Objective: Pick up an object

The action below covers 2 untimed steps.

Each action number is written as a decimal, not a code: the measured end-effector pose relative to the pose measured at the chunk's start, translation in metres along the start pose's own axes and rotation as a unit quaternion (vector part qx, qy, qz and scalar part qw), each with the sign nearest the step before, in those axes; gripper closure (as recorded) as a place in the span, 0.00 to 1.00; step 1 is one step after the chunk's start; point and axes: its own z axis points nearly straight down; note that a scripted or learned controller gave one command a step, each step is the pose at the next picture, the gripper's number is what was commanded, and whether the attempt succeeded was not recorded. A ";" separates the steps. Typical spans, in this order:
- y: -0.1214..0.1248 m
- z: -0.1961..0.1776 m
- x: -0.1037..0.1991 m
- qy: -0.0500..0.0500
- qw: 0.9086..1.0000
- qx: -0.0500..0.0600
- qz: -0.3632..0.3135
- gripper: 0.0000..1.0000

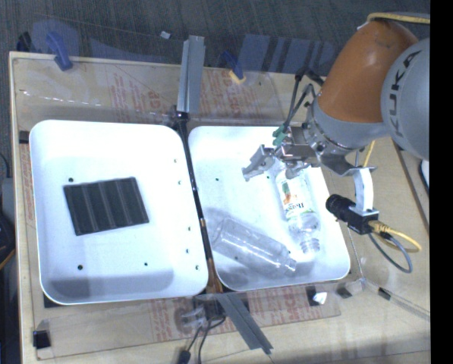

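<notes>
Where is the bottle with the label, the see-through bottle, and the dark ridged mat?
labelled bottle [295, 201], camera view, on its label.
clear bottle [250, 245], camera view, middle of its body.
dark ridged mat [105, 205], camera view, its centre.

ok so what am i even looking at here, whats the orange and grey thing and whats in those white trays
The orange and grey thing is a robot arm, filmed by one camera above the bench, looking down. It reaches in from the right, and its gripper hangs over the right bin. That bin holds two clear plastic bottles: a labelled bottle just below the gripper and an empty bottle lying nearer the front. The left bin holds a dark ribbed slab. Nothing visibly sits between the gripper's fingers.
</notes>
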 end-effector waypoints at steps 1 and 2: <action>-0.003 0.025 -0.067 0.000 1.000 0.000 -0.024 0.00; 0.024 0.089 -0.085 0.000 0.999 0.001 -0.034 0.00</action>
